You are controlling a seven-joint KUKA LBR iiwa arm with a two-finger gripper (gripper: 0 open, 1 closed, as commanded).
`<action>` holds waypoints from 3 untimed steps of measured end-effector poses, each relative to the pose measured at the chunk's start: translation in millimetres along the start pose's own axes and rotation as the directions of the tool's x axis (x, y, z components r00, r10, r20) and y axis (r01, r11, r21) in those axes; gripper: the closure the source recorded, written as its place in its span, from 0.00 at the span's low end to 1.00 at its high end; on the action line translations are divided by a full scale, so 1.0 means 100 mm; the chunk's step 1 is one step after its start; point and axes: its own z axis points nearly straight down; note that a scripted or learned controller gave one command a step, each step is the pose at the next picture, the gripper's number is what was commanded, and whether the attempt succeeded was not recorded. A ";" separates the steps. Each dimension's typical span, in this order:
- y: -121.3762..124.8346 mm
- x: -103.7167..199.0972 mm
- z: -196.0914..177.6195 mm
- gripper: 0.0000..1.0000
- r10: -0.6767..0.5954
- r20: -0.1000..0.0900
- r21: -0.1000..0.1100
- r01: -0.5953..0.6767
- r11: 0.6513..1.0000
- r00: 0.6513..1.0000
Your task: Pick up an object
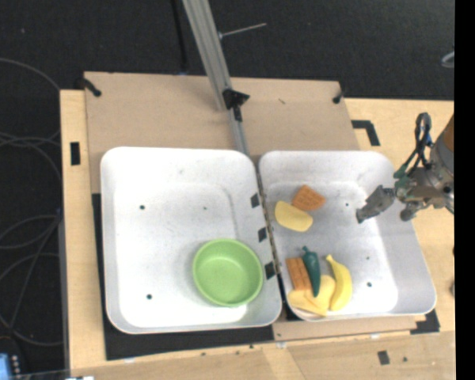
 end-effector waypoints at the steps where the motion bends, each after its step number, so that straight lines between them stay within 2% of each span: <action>1: 0.00 0.00 0.00 0.00 0.002 0.000 0.000 -0.002 1.000 1.000; 2: 0.10 0.01 0.50 0.00 0.006 0.002 0.005 -0.006 1.000 1.000; 3: -0.01 -0.02 1.05 0.00 0.006 0.002 0.007 -0.006 1.000 1.000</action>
